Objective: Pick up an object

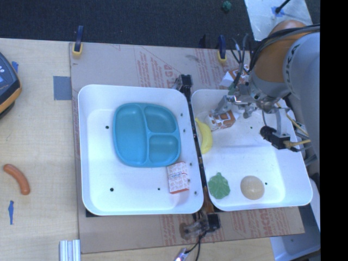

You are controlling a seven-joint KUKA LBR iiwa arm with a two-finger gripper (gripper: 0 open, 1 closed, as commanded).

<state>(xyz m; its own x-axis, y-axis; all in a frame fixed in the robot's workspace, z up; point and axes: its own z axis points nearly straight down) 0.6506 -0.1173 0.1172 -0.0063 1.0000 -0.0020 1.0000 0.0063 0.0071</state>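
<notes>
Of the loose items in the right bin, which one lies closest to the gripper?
The yellow banana, against the bin's left wall just below the gripper. The green piece and the beige round item sit farther off, by the near rim.

The grey KUKA arm [304,64] enters from the right edge of the camera view, its bulky rounded link filling the upper right corner. The orange band [274,56] above the wrist sits at the top, facing the camera. Black cables loop around the wrist and trail off to the right. Below the band the wrist narrows to a metal mounting, and the two-finger gripper [223,113] reaches down and to the left, tilted at a slant. Its tip is low; the fingers' spread is too cluttered to make out
</notes>
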